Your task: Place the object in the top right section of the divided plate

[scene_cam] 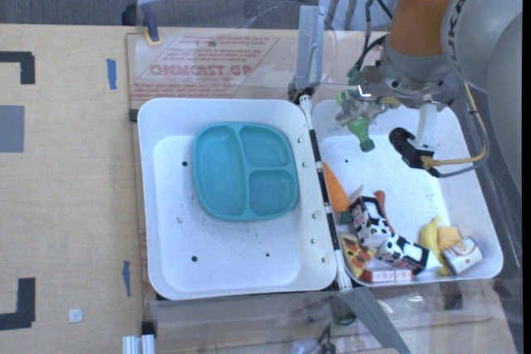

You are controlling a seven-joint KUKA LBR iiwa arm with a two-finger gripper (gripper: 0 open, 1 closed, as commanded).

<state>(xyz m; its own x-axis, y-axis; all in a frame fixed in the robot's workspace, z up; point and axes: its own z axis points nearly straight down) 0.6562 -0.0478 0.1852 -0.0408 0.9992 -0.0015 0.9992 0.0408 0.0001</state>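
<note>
A teal divided plate [246, 171] lies in the left white bin [166, 261]. It has one large section on the left and two smaller ones on the right, and the top right section [265, 148] holds nothing. My gripper [357, 110] hangs over the far left corner of the right bin [465, 178], to the right of the plate. It is shut on a small green object [363, 131], which dangles below the fingertips above the bin floor.
The near part of the right bin holds an orange carrot [334, 186], a black-and-white cow toy [373, 224], a pizza slice [355, 254], a banana [431, 238] and a small box [465, 254]. The bins' rims meet between the gripper and the plate.
</note>
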